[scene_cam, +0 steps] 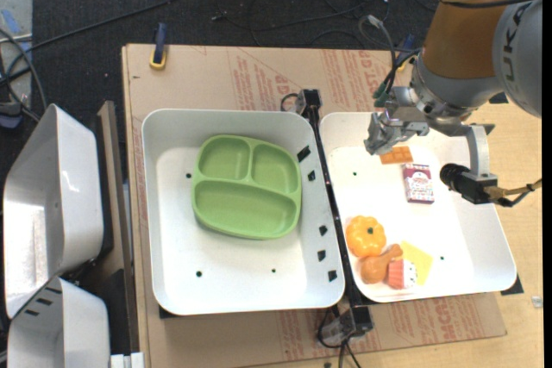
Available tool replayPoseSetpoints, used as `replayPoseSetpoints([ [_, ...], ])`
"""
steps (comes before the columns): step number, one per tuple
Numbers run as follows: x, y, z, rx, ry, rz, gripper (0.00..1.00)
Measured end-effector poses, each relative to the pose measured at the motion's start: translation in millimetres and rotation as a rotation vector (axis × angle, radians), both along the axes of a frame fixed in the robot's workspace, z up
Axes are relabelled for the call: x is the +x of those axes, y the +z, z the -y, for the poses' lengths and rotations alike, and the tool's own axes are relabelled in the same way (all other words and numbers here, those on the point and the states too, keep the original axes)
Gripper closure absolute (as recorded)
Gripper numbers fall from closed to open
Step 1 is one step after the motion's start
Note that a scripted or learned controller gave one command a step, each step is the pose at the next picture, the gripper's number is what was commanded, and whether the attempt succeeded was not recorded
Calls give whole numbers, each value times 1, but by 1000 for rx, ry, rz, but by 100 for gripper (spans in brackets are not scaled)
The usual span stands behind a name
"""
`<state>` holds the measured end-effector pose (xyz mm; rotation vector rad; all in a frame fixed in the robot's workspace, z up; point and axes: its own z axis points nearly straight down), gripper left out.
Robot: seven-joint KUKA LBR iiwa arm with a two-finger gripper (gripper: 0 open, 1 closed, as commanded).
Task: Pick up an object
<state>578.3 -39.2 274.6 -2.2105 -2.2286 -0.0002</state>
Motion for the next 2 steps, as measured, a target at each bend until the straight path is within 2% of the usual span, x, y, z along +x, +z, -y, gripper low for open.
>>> replayPoseSetpoints([
  [2,-12,-11,-91,-1,0,0,100],
])
